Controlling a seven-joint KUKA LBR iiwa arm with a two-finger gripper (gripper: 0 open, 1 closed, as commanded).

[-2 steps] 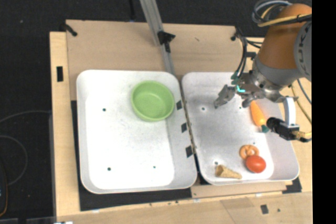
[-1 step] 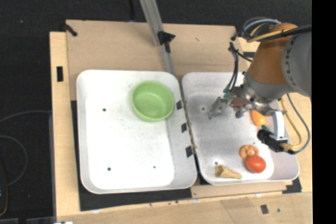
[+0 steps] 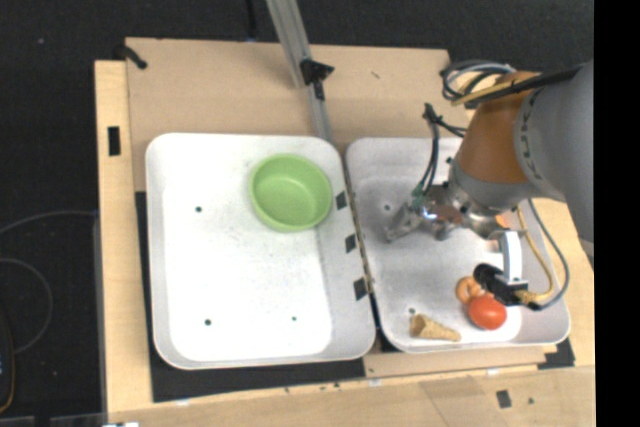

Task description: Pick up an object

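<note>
Hand (image 3: 402,224) sits low over the right bin (image 3: 400,315), near its left wall; the view does not resolve whether it is open or closed, and nothing is visibly held. Candidate objects lie toward the near right corner from the hand, well apart from it: red tomato (image 3: 487,312), an orange item (image 3: 466,289) touching it, a cone-shaped piece (image 3: 434,327). Green bowl (image 3: 291,193) rests in the left bin (image 3: 190,315), to the hand's left.

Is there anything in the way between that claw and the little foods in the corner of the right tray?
Nothing visible lies between them. The gripper hangs over bare floor of the right bin; the tomato, orange ball and cone sit nearer the front corner.
</note>
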